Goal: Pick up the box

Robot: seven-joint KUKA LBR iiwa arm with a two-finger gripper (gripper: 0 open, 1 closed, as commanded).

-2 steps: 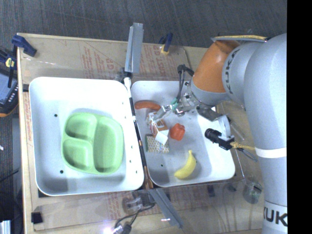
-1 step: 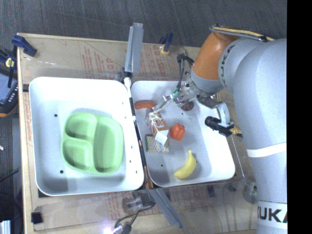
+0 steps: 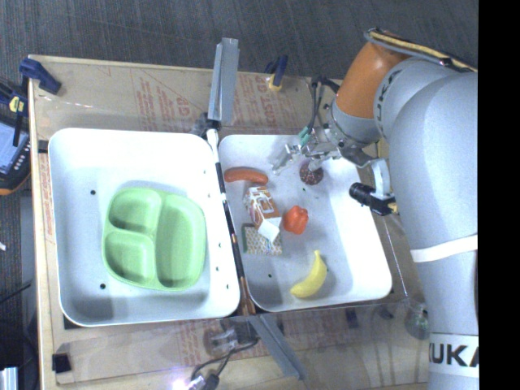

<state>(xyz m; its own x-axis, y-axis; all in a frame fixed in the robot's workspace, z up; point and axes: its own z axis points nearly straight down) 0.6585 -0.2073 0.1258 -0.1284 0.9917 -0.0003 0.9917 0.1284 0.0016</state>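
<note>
Orange-and-white box point(image 3: 261, 205) lies mid right bin point(image 3: 361, 275), between sausage point(image 3: 245, 175) and tomato point(image 3: 296, 218) | gripper point(image 3: 286, 156) at bin's far edge, finger state cannot tell | box sits down-left of gripper, long axis roughly near-to-far.

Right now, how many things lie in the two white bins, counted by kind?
Food items: 4, the sausage, the red pepper, the banana, a small dark round piece
Boxes: 2, the box, a flat speckled packet
Trays: 1, the green tray
Total: 7
</note>
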